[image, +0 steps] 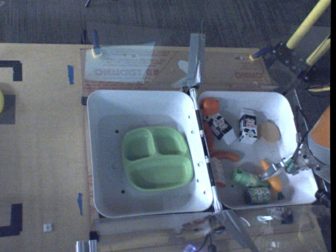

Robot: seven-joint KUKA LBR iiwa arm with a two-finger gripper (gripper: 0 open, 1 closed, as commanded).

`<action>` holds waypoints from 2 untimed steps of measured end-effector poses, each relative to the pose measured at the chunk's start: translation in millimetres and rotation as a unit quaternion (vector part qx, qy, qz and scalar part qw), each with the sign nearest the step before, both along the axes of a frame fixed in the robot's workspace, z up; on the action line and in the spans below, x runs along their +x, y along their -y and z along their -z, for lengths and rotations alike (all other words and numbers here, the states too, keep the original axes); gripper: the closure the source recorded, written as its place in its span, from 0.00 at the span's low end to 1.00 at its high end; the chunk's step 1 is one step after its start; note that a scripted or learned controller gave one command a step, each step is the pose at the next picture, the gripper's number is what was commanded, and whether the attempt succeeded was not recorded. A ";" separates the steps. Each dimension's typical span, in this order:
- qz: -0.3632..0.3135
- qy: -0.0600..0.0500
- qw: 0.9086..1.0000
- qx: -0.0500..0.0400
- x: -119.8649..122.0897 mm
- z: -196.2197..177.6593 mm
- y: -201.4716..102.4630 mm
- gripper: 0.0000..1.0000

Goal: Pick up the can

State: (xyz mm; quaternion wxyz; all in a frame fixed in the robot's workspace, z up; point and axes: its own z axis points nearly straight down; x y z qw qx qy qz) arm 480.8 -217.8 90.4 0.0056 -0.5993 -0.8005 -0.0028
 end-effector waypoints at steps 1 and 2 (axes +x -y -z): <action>0.001 0.001 1.000 -0.003 0.4 -7.3 2.6 1.00; -0.034 0.003 0.999 -0.005 6.6 5.1 5.8 1.00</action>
